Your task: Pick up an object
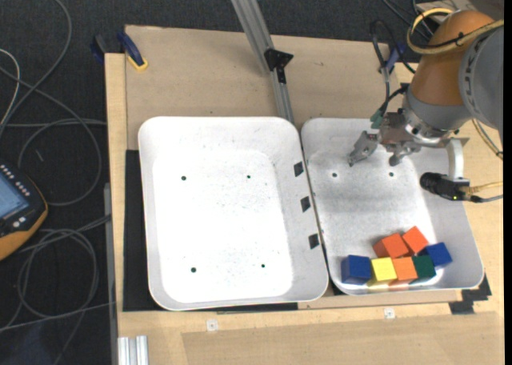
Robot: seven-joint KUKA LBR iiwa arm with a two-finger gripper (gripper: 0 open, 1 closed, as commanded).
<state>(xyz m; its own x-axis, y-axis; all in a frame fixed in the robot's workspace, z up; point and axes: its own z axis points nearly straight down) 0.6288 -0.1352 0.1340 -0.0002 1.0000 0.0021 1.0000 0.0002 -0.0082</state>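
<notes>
camera view, looking down at a slant: gripper spread wide, nothing between the fingers, hanging over the far end of the right bin. one fingertip angled toward the left bin, the other nearer the arm's orange band. well apart from the blocks, all bunched in the near corner of the right bin: orange block and a second orange block on the far side of the bunch, blue block at its left, yellow block beside that, another orange, a green block, a small blue block at the right. packed touching, hard against the bin wall.

probably the approach stage, nothing picked yet. best bet: go for an outer piece, such as the blue block at the left, with free floor on its open side. keep the fingers wide while travelling, line them up across two free faces, descend straight, close only once both fingers sit level with the block. risk: a finger landing on a neighbour or the rim and shoving the cluster.
</notes>
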